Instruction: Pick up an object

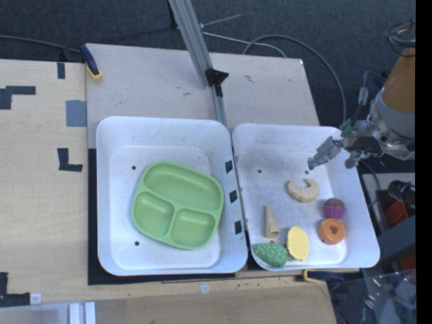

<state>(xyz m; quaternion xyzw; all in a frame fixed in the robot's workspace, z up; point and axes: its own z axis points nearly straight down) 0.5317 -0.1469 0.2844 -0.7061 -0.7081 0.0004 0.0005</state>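
Single fixed camera above bench [169,79], angled down, both bins [108,181] visible.

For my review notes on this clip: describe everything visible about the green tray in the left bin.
The green tray is a pale lime, plastic-looking plate with rounded corners and three compartments: one wide section along its upper side and two smaller ones below. It lies flat and right side up on the floor of the left bin, turned slightly clockwise against the bin's edges. Nothing sits in its compartments, and nothing but the bin floor touches it.
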